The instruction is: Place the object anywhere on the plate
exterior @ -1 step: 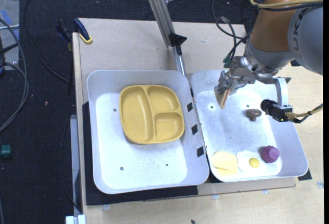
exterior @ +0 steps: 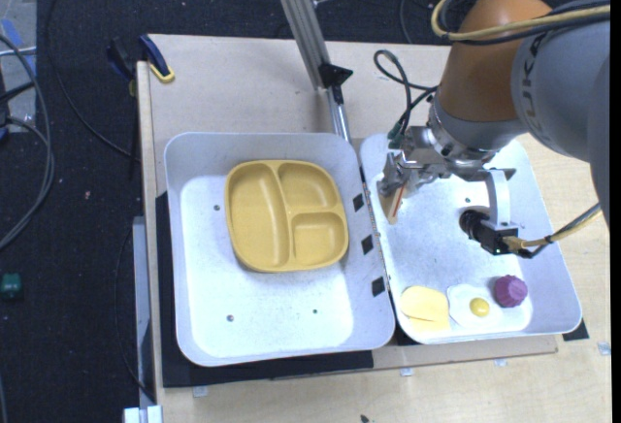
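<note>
Lying along the right bin's near edge are three small items: a pale yellow slice, a white piece with a yellow centre, and a purple lump. The yellow sectioned plate sits in the left bin. The gripper hovers at the right bin's far-left corner with something thin and orange at its tip; I cannot tell how wide it is.

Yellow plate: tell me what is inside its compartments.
The yellow plate sits in the left bin, and all three compartments are bare, with nothing covering them. The toy food, a purple piece, a fried egg and a pale yellow piece, lies in the right bin.
</note>
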`<state>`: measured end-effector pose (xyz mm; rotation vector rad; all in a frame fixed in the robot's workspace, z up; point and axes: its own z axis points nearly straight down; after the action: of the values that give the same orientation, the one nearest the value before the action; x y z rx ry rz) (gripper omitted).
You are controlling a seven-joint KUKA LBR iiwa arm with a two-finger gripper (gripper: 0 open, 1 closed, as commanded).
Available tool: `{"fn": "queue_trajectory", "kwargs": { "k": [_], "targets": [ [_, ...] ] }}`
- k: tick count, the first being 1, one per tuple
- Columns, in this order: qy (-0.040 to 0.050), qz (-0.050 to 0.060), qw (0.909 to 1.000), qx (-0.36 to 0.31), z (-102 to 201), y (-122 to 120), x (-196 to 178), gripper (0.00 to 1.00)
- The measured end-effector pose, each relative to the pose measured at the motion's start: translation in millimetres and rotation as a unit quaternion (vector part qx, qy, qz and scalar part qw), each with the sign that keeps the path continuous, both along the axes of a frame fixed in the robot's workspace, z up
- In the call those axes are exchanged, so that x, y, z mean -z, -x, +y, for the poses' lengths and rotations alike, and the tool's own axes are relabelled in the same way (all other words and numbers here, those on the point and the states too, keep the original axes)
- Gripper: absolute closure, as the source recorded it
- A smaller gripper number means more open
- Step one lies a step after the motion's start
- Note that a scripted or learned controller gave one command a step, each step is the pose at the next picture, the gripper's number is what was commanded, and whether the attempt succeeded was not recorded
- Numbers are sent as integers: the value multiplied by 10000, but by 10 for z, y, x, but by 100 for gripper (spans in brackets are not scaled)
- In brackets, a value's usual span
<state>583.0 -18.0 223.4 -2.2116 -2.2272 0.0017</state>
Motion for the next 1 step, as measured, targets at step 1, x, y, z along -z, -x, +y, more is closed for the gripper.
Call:
{"fn": "queue_trajectory", "kwargs": {
  "k": [1],
  "targets": [
    [-1, -1, 10000, -7, 594, 89, -10, 100]
  ]
}}
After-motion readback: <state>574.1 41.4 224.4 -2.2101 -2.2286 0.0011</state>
